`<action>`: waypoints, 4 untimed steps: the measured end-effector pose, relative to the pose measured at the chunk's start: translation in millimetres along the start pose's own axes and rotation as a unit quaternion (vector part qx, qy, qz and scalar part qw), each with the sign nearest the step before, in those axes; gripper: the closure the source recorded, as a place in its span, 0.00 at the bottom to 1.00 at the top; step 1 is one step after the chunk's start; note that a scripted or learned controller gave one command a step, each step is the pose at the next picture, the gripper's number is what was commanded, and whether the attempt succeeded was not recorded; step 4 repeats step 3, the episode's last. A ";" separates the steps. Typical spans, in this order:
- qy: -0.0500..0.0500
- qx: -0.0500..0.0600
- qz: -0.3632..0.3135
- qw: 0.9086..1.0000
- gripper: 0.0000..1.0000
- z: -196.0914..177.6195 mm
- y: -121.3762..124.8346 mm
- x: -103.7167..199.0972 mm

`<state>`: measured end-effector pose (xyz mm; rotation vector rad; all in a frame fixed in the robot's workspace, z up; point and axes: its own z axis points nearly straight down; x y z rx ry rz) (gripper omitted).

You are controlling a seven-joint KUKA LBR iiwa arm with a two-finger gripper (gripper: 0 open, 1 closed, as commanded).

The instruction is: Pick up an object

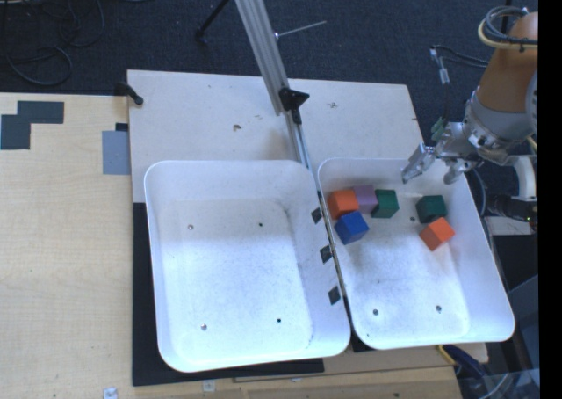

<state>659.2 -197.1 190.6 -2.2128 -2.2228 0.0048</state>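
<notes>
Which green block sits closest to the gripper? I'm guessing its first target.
The dark green block beside the right-hand orange block; the other green block lies farther left of the gripper.

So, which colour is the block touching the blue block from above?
Orange, seen in the camera view, against the blue block.

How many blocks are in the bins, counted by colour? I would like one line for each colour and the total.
Orange blocks: 2
Green blocks: 2
Blue block: 1
Pale purple block: 1
Total: 6, all in the right bin.
</notes>
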 end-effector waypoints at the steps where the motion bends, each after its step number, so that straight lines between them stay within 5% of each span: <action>1: 0.000 0.000 -0.002 1.000 1.00 -10.2 0.2 0.1; 2: 0.000 0.001 -0.002 1.000 0.00 -9.8 0.2 0.4; 3: 0.000 0.001 0.001 1.000 0.00 69.5 8.4 31.5; 4: 0.000 0.001 0.001 1.000 0.00 69.5 8.4 31.5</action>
